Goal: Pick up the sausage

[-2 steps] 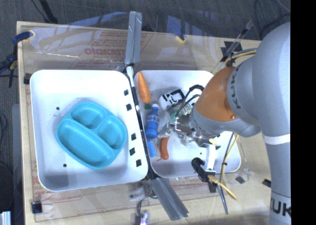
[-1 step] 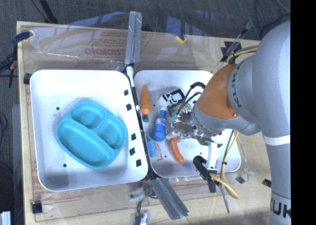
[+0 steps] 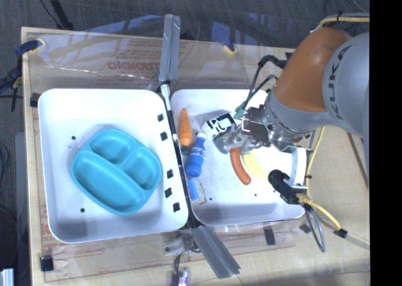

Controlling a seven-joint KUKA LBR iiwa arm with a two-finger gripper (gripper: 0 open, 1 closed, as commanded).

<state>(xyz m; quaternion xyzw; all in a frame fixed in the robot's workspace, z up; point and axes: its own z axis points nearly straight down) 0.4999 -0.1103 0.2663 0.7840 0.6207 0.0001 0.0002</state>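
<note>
The sausage [image 3: 240, 167] is a reddish-orange link lying at a slant on the floor of the right bin [image 3: 217, 212], its lower end toward the front. My gripper [image 3: 228, 143] hangs right over the sausage's upper end and hides that tip. From this slant I cannot make out whether it touches the sausage. The grey arm with its orange band [image 3: 314, 68] comes in from the right above the bin.
A yellow banana-like piece [image 3: 254, 165] lies just right of the sausage. An orange carrot [image 3: 185, 127] and a blue bottle [image 3: 196, 158] lie along the right bin's left wall. The left bin [image 3: 56, 109] holds a blue divided plate [image 3: 117, 169].
</note>
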